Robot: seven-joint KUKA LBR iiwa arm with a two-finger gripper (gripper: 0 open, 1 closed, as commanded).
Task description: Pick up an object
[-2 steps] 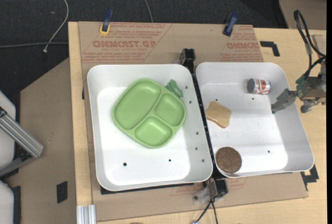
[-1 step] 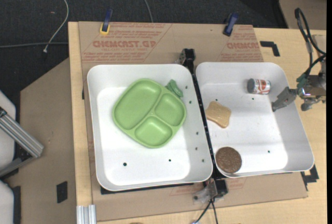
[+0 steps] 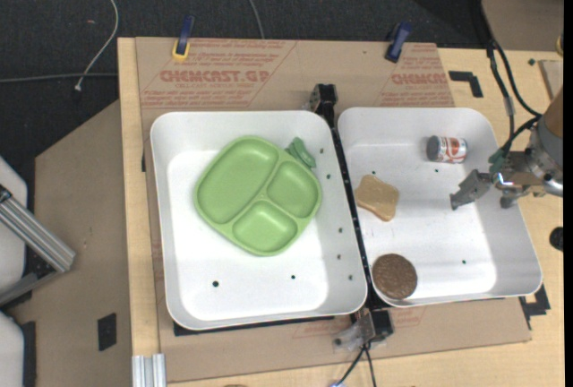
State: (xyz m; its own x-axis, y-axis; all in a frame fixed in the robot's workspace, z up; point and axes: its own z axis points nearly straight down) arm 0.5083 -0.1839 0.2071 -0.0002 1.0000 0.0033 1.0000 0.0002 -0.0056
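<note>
Jaws are seen spread apart with nothing between them, the gripper hanging at the frame's right over the right bin. Lower centre, the bread slice is best squared up to before descent; the small can further up would likely roll.

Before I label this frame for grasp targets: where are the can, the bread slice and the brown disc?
can [image 3: 447, 148], camera view, middle of its side
bread slice [image 3: 377, 197], camera view, centre of its top
brown disc [image 3: 395, 276], camera view, centre of its face
</note>
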